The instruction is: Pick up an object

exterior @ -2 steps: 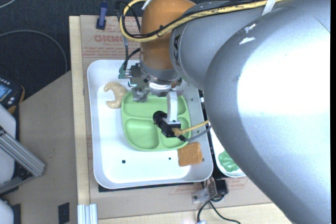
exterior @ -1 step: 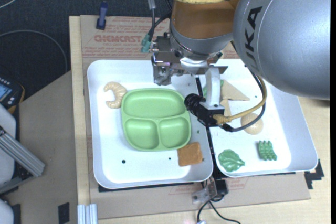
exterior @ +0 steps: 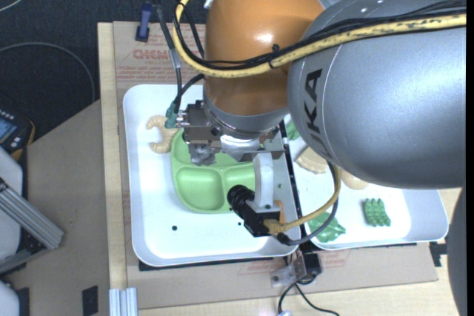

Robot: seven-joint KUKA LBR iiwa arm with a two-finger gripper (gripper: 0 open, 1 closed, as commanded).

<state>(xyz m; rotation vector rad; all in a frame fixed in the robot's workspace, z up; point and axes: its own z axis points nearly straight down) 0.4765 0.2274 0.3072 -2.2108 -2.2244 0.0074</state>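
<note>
Grey arm (exterior: 370, 85) covers the green tray (exterior: 200, 185); finger state cannot be told.

Illumination is even and bright, from overhead. A broad glare patch sits on the orange band (exterior: 252, 18); softer sheen runs along the grey arm (exterior: 385, 92). Shadows under the arm fall faint on the left bin (exterior: 148, 181). Focus is slightly soft throughout, with mild grain.
</note>
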